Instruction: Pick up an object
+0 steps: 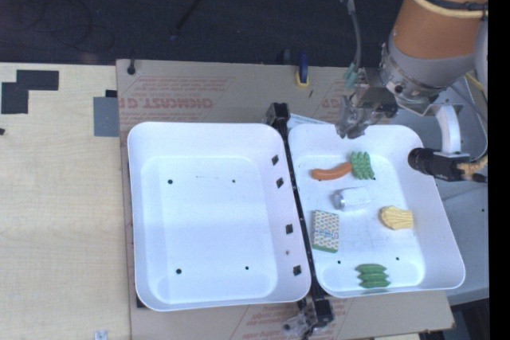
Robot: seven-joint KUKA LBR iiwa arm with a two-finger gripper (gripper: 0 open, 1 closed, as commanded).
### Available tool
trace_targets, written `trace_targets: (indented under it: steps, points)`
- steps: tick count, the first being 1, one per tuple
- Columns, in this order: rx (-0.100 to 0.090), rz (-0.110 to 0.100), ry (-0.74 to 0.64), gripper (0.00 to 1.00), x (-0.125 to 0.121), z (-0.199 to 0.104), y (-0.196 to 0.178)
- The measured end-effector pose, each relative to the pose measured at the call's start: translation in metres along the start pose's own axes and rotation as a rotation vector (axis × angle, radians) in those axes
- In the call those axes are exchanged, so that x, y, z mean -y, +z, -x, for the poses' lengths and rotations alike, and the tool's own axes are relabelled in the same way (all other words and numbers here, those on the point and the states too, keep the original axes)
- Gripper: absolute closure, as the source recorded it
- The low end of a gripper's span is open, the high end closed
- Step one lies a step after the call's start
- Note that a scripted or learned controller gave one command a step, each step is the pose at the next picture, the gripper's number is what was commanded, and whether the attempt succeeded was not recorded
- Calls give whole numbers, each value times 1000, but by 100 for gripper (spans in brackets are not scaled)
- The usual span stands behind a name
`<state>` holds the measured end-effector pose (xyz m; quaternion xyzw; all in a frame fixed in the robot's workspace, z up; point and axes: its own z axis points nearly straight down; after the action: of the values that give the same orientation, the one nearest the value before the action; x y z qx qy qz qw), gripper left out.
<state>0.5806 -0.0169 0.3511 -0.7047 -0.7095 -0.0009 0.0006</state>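
1. In the camera view, you are looking down at two white bins sitting side by side on the tabletop (64,195) — the left bin (151,147) and the right bin (430,203), meeting along a dark clipped seam.
2. The arm (442,4) is reaching in from the upper right, its orange band showing above the grey wrist, and the end effector (351,126) is hanging over the far rim of the right bin, near its upper left corner.
3. You cannot tell how far its jaws are standing apart; they are too small and dark to read, and nothing is visibly sitting between them.
4. The objects are all lying in the right bin: an orange carrot-like piece (331,172) is lying just beside a small green ridged piece (362,165), both a little below the end effector.
5. A grey and white item (351,198) is lying near the bin's middle, with a yellow piece (396,217) to its right, apart from it.
6. A patterned rectangular block (325,231) is resting by the seam, and a second green piece (373,275) is lying near the front wall — well apart from the end effector.
7. A brown board (215,87) is lying beneath both bins.
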Motion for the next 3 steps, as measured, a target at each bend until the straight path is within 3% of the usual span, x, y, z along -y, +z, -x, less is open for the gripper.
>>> trace_targets:
  steps: [1, 2, 3]
  points:
    - [0, 2, -1, 100, -15, -74, -51]
    - [3, -13, 4, 100, -62, -102, 46]
    - [1, -2, 2, 100, -64, -156, 22]
